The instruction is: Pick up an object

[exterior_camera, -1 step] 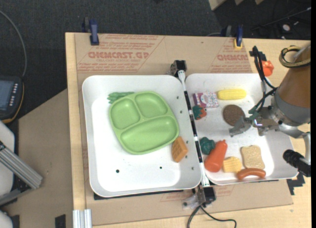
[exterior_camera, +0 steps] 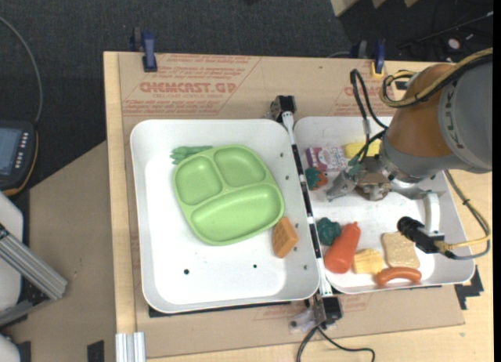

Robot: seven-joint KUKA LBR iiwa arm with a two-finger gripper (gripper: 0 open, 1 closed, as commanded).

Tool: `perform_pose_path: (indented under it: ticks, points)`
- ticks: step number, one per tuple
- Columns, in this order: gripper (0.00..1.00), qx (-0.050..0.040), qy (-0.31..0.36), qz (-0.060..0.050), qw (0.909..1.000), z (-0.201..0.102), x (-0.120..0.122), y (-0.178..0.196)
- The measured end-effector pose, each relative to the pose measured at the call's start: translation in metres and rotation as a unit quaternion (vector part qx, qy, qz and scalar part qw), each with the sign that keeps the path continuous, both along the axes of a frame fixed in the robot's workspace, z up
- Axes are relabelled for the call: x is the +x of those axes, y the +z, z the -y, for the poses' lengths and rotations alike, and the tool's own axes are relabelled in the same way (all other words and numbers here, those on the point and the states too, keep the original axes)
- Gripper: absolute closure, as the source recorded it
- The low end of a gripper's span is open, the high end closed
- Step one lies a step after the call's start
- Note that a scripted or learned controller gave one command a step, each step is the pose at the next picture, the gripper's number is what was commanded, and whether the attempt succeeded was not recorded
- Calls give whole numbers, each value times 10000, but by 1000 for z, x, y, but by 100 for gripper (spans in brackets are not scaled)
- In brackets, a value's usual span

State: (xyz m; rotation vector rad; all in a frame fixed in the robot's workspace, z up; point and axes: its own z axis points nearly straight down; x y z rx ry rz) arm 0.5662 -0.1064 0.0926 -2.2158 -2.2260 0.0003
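Observation:
My gripper is low in the right bin, near its middle, under the grey and orange wrist. Just left of it lie a purple and white packet and a small teal and red toy. A yellow piece peeks out behind the wrist. Toward the bin's front lie a green toy, an orange-red bottle shape, a yellow cheese block, a toast slice and a sausage. Nothing shows clearly held.
The left bin holds a green divided plate with a green leafy bit at its back left. An orange-brown wedge sits near the divider between the bins. A clamp stands at the back.

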Motion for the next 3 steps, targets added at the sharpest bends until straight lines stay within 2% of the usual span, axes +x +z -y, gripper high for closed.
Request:
perform_pose_path:
  ticks: [1,2,3]
  points:
    - [0,-32,-26,63,10000,70,68,-5]
    - [0,31,18,-137,9999,104,97,-7]
    - [0,-11,-7,-136,9999,58,95,-8]
